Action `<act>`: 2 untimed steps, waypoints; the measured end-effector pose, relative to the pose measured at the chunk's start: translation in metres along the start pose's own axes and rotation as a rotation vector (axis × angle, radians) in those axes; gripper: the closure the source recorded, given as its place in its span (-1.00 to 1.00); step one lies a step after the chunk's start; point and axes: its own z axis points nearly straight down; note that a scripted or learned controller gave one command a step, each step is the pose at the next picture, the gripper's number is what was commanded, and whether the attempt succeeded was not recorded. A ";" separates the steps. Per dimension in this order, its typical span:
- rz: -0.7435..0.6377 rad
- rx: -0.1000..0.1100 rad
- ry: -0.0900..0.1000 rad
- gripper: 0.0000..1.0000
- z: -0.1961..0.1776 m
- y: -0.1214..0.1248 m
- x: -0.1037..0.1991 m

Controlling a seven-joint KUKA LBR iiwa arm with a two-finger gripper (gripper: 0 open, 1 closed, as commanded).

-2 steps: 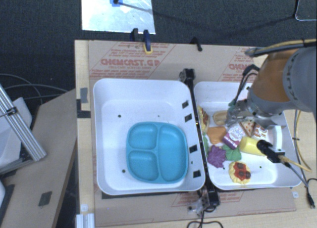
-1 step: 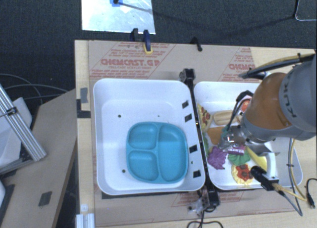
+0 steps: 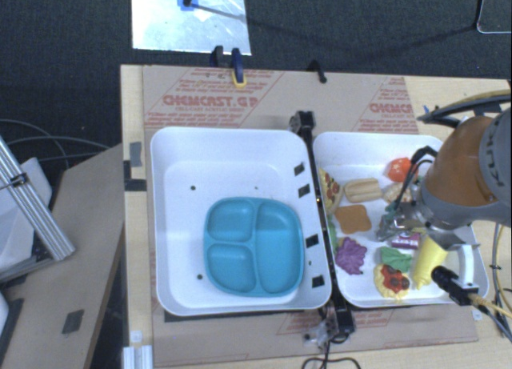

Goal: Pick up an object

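Camera view: gripper (image 3: 394, 227) hangs low over right bin's (image 3: 352, 145) toy food, poised to grab; claw state unreadable.

The left shallow white bin (image 3: 172, 159) offers the most room: a blue three-compartment plastic plate (image 3: 254, 246) lies toward its near right, leaving bare floor along the far and left sides. The right shallow white bin (image 3: 360, 148) is crowded. A toy hot dog in a bun (image 3: 362, 190), brown toast slice (image 3: 353, 218), purple leafy piece (image 3: 350, 255), red tomato (image 3: 398, 169) and yellow banana-like piece (image 3: 426, 261) lie close together, with narrow gaps. The grey arm with its orange band (image 3: 468, 175) covers that bin's right part, so what lies beneath is unclear. Open floor remains along its far edge.
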 end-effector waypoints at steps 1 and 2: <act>-0.005 0.007 0.011 1.00 0.001 -0.031 -0.042; -0.010 0.005 0.005 1.00 0.002 -0.030 0.015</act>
